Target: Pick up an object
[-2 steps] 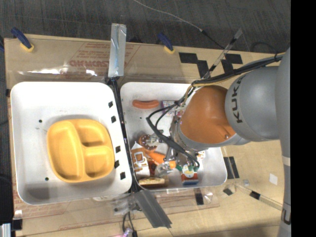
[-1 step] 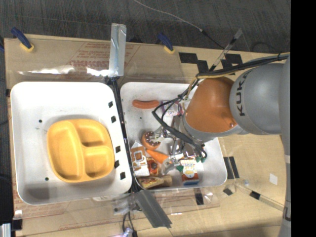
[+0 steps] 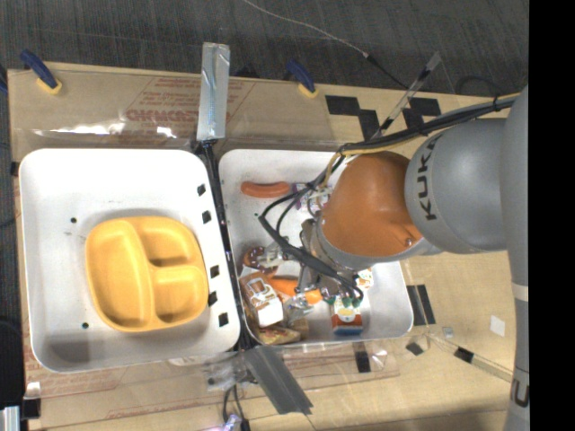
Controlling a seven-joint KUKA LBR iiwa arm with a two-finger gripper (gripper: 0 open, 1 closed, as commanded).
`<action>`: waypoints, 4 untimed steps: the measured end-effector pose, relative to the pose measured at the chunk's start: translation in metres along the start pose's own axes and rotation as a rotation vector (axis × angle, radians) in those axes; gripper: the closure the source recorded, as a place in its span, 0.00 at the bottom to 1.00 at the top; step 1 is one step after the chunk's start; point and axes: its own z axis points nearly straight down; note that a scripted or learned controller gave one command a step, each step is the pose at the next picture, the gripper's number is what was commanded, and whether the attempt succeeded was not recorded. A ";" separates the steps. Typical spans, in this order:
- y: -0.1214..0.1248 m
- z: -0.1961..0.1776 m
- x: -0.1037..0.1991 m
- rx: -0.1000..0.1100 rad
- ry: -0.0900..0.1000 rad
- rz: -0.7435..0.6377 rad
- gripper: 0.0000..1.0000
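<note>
My gripper (image 3: 312, 285) reaches down into the right bin (image 3: 395, 305), its body largely hidden under the orange wrist band. It hangs over a cluster of small toy foods at the bin's front. An orange carrot-like piece (image 3: 282, 285) lies right at the gripper's tip. To its left sits a small white and brown box (image 3: 263, 302). A colourful block (image 3: 348, 318) stands just to the right, and a brown cookie-like piece (image 3: 280, 335) lies at the front wall. A sausage (image 3: 265, 188) rests alone at the bin's back left. I cannot see anything lifted.
The left bin (image 3: 45, 205) holds a yellow divided plate (image 3: 144, 270). A dark divider (image 3: 219, 241) separates the bins. Black cables (image 3: 283, 206) loop off the wrist above the right bin. A small brown item (image 3: 258, 257) lies by the divider.
</note>
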 end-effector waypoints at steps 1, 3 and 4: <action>-0.005 -0.098 -0.127 -0.005 0.008 -0.151 0.00; -0.015 0.003 -0.045 -0.006 0.012 -0.176 0.00; -0.015 0.004 -0.076 -0.005 0.015 -0.291 0.00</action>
